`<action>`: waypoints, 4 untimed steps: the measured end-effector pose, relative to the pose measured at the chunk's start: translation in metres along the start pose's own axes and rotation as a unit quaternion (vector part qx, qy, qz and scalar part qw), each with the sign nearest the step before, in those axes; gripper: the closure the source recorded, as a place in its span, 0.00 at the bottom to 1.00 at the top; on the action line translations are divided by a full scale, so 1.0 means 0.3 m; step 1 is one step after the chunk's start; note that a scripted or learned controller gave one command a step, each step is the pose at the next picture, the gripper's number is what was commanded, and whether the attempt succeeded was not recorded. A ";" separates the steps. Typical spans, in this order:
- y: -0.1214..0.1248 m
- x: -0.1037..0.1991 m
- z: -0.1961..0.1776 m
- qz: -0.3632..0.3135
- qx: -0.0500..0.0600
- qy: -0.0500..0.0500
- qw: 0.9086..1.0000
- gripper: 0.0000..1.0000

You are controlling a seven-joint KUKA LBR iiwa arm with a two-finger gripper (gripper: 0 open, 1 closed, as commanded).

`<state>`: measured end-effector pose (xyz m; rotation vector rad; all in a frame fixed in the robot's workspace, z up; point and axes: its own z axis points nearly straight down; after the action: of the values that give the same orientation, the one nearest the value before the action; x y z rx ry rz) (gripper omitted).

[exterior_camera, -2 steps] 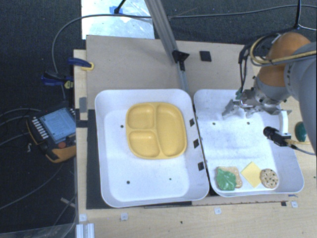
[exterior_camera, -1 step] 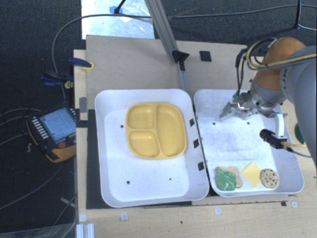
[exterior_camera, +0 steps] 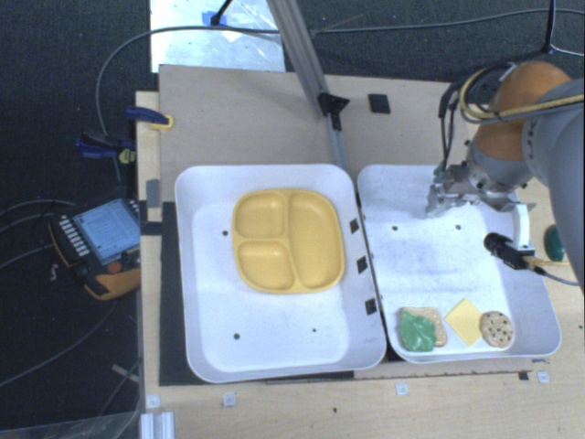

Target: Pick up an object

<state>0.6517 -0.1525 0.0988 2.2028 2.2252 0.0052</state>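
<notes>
Three toy foods lie in the near corner of the right bin (exterior_camera: 439,263): a green leafy piece on a slice of toast (exterior_camera: 420,329), a yellow cheese square (exterior_camera: 464,321) and a round speckled cookie (exterior_camera: 496,329). My gripper (exterior_camera: 445,197) hangs over the far part of that same bin, near its back wall. It is well apart from the foods, and nothing shows in it. The grey arm with its orange band comes in from the right above it.
The left bin (exterior_camera: 265,332) holds a yellow divided plate (exterior_camera: 288,240). A slanted metal pole (exterior_camera: 306,58) ends at the gap between the bins' far corners. A small black block (exterior_camera: 379,103) sits on the bench behind. A black cable connector (exterior_camera: 505,248) hangs over the right bin's right side.
</notes>
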 end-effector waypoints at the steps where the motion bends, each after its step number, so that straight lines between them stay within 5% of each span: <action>1: -0.024 -0.001 -0.195 0.004 0.003 0.002 1.000 1.00; 2: -0.017 -0.002 -0.357 0.002 0.001 0.002 1.000 1.00; 4: -0.189 0.321 -0.345 0.001 0.006 0.003 1.000 1.00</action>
<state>0.5929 -0.0563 0.2013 2.2130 2.2328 0.0004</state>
